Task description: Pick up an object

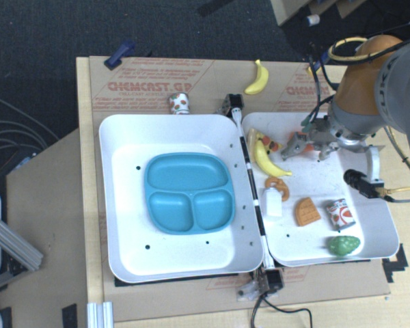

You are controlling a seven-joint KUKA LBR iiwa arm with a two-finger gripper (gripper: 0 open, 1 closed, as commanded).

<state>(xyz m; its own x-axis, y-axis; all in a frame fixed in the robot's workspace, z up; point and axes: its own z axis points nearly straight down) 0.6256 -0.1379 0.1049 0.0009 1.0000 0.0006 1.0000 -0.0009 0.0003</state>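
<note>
Where it lies, banana [267, 159] yellow, curved

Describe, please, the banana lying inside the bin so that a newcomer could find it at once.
Start at the right-hand white bin, the one without the blue tray. Along its left wall, near the far end, lies a yellow banana, just above a pretzel. Unlike the other banana, which rests on the board beyond the bins, this one is inside.

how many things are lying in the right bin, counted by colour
yellow: 1, banana
orange-brown: 2, pretzel, cracker-like piece
white: 1, small block
red and white: 1, can
green: 1, leafy lump
small red bits by the banana's top: too small to count
total: 6
</note>
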